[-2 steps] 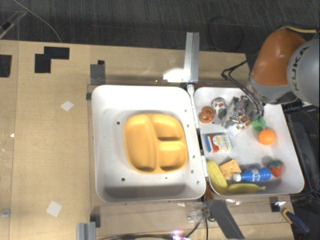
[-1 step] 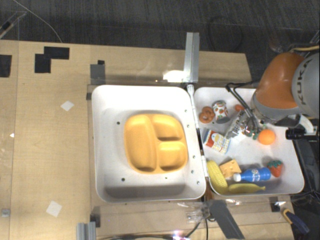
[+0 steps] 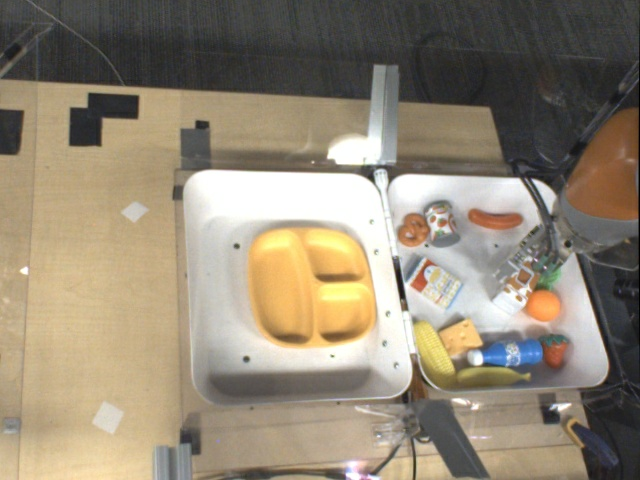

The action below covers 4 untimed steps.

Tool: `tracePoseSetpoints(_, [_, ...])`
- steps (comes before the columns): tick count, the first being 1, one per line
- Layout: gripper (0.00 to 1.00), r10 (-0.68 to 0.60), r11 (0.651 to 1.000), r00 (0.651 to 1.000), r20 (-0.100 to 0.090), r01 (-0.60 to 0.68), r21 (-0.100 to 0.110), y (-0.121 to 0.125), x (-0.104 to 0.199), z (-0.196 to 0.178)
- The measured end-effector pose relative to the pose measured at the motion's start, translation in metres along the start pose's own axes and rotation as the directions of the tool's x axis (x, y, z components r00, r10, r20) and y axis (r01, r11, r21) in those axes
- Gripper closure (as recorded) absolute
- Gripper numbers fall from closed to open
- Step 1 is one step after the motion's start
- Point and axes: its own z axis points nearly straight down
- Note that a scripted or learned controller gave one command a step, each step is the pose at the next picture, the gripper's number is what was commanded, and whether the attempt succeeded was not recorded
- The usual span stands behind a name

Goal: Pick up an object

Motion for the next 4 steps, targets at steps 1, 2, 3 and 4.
tracePoseSetpoints(1, [0.0, -0.002, 1.0, 1.0, -0.001, 0.002, 0.0, 0.001, 0.001, 0.0])
tracePoseSetpoints(2, [0.0, 0.259, 0.966, 0.966, -0.002, -0.259, -0.004, 0.105, 0.019, 0.023])
tracePoseSetpoints(3, [0.0, 0.478, 0.879, 0.879, -0.003, -0.478, 0.005, 0.135, 0.002, 0.024])
tracePoseSetpoints(4, [1.0, 0.469, 0.883, 0.883, 0.003, -0.469, -0.008, 0.14, 0.001, 0.01])
